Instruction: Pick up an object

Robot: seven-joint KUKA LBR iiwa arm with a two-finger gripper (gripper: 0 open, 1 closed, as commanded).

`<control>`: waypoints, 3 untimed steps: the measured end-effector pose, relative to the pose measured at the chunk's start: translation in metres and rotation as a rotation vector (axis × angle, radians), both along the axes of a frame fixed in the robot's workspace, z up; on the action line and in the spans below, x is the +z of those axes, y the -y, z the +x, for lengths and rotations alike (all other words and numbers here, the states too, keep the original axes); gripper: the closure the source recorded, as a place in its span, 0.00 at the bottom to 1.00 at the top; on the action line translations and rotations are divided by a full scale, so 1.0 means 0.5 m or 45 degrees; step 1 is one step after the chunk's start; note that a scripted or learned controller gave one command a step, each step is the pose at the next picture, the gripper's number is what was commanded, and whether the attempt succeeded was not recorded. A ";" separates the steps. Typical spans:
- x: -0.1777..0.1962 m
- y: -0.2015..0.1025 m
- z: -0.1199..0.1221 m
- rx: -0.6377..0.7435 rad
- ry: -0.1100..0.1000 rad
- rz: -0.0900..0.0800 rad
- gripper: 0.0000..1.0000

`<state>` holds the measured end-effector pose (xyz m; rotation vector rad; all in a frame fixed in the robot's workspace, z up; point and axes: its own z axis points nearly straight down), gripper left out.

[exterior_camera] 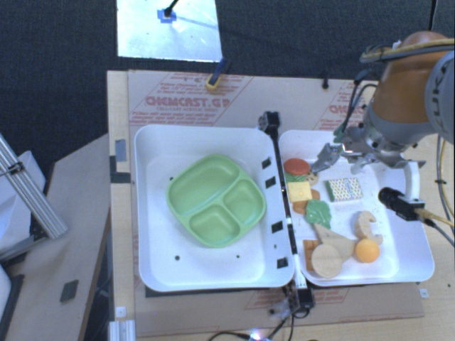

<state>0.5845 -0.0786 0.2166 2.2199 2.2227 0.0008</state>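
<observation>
Round wooden paddle (328, 256), orange ball (367, 251), smooth green 3-compartment tray (215, 200), metal hand (327, 158) state unclear

A: What sits in the left bin (149, 212)?
B: A pale green divided plate (215, 200) with three compartments, lying tilted near the middle of the white bin.

A: And between the bins?
B: A black divider (279, 190) runs from far to near.

A: What is beyond them?
B: A brown board (188, 99) with red printed lettering lies under the bins on the bench (78, 183). Farther off, a shiny silver square sheet (168, 20) rests on dark carpet (50, 55). At the left edge, a slanted metal rail (28, 190).
</observation>
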 end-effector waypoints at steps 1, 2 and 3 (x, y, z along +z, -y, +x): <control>-0.104 0.017 0.012 -0.001 -0.003 0.000 0.00; -0.212 0.020 0.032 -0.001 0.000 0.000 0.00; -0.245 0.023 0.044 -0.002 0.016 -0.002 0.00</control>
